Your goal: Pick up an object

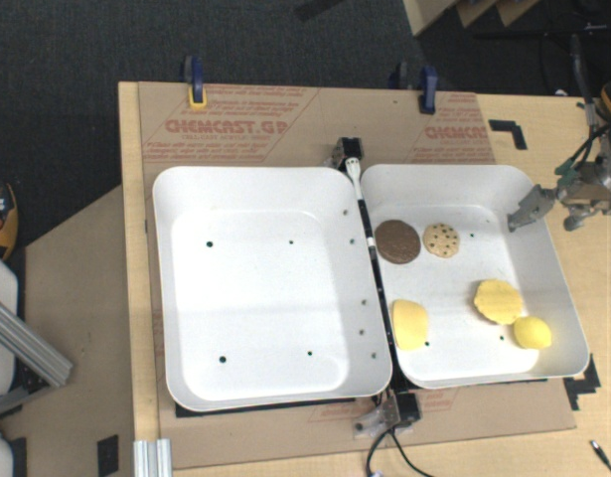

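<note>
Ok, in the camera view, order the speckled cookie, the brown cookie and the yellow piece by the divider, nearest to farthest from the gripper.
From the gripper, at the right bin's far right edge:
1. Speckled cookie, mid-bin.
2. Brown cookie, beside the divider.
3. Yellow piece, near-left corner.

Bright even overhead light, soft shadows, sharp

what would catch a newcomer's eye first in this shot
Probably the two white bins side by side on the brown bench: the left bin next to the right bin, which holds five small items. A dark brown cookie and a speckled tan cookie sit near its upper middle, with three yellow pieces lower down. The gripper sits at the right bin's upper right edge.
</note>
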{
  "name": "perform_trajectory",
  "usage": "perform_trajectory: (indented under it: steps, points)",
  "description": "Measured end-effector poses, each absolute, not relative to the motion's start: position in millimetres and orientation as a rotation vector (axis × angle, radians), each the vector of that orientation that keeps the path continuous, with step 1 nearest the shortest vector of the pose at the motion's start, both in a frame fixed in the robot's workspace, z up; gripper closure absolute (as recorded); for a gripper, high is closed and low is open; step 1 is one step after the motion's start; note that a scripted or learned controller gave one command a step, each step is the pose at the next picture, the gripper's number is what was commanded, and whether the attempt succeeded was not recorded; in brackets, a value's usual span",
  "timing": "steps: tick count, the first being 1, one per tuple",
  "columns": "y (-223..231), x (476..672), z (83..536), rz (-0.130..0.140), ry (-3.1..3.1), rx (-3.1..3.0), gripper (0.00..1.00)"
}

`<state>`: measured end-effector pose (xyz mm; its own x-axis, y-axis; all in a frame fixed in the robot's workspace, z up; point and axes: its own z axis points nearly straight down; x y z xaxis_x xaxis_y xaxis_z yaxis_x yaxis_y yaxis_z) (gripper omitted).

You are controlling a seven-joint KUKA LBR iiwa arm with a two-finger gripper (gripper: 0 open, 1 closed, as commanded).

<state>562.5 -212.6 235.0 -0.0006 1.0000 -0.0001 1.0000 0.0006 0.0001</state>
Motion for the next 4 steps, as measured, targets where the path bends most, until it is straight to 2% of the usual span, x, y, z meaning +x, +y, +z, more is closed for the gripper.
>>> perform_trajectory:
  steps: [1,2,3,4]
  points:
    - [-157.5,576.3,77.8,-0.001,2.23,2.221,0.0]
    - [-93.6,630.0,85.3,0.008,2.229,2.21,0.0]
    - [-98.8,629.5,98.1,0.008,2.218,2.214,1.0]
    - [28.7,661.3,308.5,0.03,2.226,2.199,1.0]
